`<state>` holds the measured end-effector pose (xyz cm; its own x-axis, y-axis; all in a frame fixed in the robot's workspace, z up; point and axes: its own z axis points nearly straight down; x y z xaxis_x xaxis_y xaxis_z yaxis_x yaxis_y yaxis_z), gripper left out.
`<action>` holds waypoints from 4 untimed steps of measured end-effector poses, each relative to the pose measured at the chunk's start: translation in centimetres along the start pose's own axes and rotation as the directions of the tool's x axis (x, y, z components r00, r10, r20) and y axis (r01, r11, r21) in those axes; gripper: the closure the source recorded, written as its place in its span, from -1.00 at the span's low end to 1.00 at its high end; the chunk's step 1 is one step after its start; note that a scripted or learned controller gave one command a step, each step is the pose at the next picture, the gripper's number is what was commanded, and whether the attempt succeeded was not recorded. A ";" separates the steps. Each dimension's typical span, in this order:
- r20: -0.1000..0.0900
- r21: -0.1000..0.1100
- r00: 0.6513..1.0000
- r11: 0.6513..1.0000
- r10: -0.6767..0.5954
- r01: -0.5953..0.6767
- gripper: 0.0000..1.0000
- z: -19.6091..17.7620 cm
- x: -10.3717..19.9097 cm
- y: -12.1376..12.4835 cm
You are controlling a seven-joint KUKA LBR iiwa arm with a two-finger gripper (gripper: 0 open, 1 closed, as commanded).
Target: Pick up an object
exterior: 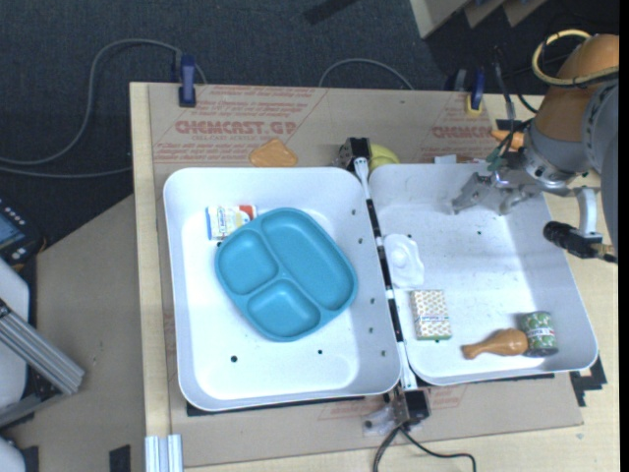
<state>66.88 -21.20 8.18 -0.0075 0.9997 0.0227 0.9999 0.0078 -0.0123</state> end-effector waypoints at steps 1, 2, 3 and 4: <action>0.026 -0.020 1.000 1.000 0.006 -0.006 -1.00 -4.9 -1.0 -0.1; 0.023 -0.007 1.000 1.000 0.014 -0.014 -1.00 -6.4 -1.2 -15.7; 0.021 -0.014 1.000 1.000 0.001 -0.001 -1.00 -0.5 3.4 -7.4; 0.030 -0.025 1.000 1.000 0.009 -0.009 -1.00 -10.4 -1.2 -5.1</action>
